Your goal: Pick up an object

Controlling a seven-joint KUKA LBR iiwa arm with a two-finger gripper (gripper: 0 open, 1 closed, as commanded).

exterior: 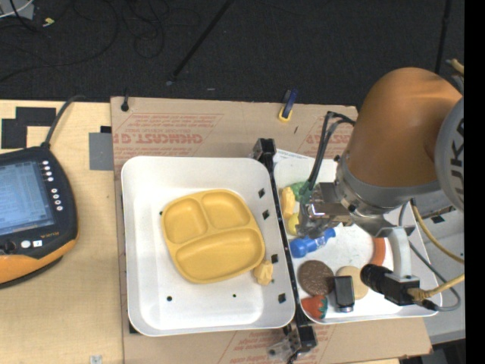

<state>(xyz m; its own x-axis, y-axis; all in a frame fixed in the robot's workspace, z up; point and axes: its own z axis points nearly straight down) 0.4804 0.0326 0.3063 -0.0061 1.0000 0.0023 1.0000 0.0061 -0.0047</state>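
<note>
Tool [312, 212] state we cannot tell; crowded against the blue object [311, 243], we risk pinching nothing

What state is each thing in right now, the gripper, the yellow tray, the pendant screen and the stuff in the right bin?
Gripper: low in the right bin, over the toys.
Yellow tray: flat, right way up, in the left bin.
Pendant: screen lit, on the bench.
Blue toy: lying flat, just below the gripper.
Brown disc: lying flat.
</note>
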